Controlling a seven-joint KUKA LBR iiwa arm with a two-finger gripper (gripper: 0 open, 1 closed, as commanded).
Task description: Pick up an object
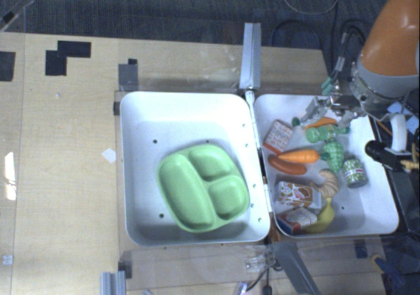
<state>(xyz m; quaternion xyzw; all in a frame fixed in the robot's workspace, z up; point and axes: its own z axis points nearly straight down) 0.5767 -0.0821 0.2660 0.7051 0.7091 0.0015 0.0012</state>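
My gripper (325,111) hangs over the far end of the right bin (384,211), below the arm's orange band. Directly under it lie a small orange piece (326,122) and a green toy (319,134); whether it touches them is unclear. Nearer the middle of the bin are a carrot (303,155), a red sausage (287,166) and a bumpy green vegetable (333,154). A small can (354,172) stands to the right. A banana (320,219), a printed carton (293,193) and a brown bread piece (328,182) fill the near end.
The left bin (141,156) holds a green divided plate (202,186). A pink printed box (279,135) leans near the divider between the bins. A metal post (250,57) rises behind that divider. Cables and a black fitting (384,152) sit by the right bin's right wall.
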